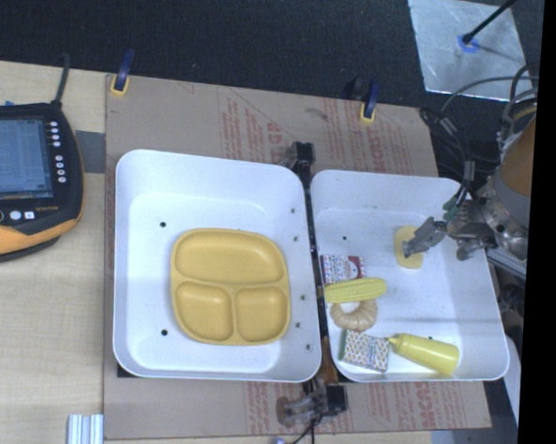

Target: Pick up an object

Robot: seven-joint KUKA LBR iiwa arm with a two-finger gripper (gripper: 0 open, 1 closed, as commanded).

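While hanging spread open and empty in the upper part of the right bin (442, 297), judged the small yellow piece (410, 247) just left of the gripper (446, 238) light, stiff, smooth, best pinched across its narrow sides.

wooden bench (26, 342), cardboard sheet (218, 119), tablet (22, 177)

Mostly smooth plastic on cardboard and pale wood.

Both white bins (215, 180) look like smooth, slightly glossy plastic; yellow divided plate (229, 286) matt plastic, same for the corn cob (354, 289) and yellow bottle (425, 351). Brown sheet (265, 122) under the bins reads as matt printed cardboard. Tabletop (26, 342) light wood-look, smooth. Gripper (444, 228) dull grey metal. Tablet (22, 177) has a glossy screen, black and orange plastic casing.
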